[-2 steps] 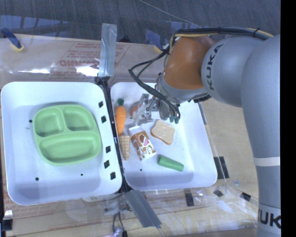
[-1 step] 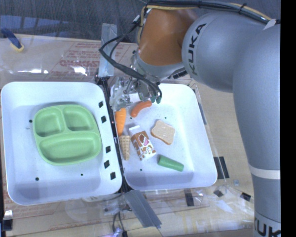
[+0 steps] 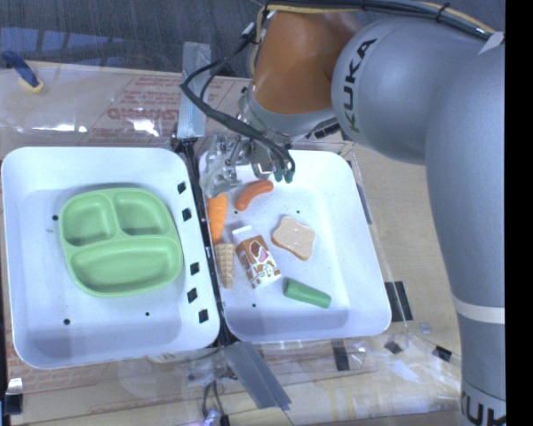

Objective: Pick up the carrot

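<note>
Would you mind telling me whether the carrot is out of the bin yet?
No, it is in. The carrot lies flat on the floor of the right bin, against its left wall, beside the sausage.

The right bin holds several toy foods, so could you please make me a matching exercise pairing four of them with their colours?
Things:
1. carrot
2. sausage
3. slice of bread
4. cucumber

Colours:
A. green
B. light brown
C. bright orange
D. reddish orange

Right pairs: 1-C, 2-D, 3-B, 4-A.

All four lie in the right bin; the carrot rests along its left wall, just below the pincer.
</note>
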Action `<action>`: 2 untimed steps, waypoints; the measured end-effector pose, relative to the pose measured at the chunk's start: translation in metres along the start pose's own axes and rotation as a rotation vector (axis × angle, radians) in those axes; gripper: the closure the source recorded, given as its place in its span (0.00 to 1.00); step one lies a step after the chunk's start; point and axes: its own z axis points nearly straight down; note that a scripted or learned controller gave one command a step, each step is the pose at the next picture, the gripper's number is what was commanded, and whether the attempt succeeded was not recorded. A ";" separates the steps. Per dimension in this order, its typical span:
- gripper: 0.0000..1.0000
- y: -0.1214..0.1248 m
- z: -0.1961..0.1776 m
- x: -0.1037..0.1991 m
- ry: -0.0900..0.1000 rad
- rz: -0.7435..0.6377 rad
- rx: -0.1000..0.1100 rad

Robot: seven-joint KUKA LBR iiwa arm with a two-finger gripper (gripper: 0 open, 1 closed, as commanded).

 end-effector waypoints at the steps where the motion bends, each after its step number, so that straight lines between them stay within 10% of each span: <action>1: 1.00 0.005 0.012 -0.020 0.003 -0.484 -0.002; 2: 1.00 0.007 0.000 -0.021 -0.003 -0.487 0.000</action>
